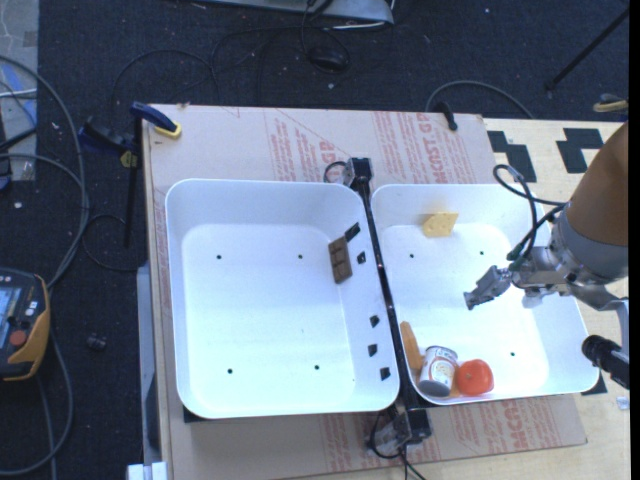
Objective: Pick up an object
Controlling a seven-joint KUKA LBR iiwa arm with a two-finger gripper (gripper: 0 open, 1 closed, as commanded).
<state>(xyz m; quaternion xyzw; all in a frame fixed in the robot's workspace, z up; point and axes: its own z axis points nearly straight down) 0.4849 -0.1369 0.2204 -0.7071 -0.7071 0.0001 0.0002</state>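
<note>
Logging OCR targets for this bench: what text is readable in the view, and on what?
No text reads cleanly.
Red print on the cardboard sheet under the bins: letters visible but upside down and blurred, not legible.
More red print on its front strip, below the right bin: also illegible.
Label on the small can: too small to read.

bins (190, 268): smooth white plastic; bench top (300, 138): matt printed cardboard; can (437, 369): shiny metal
</note>
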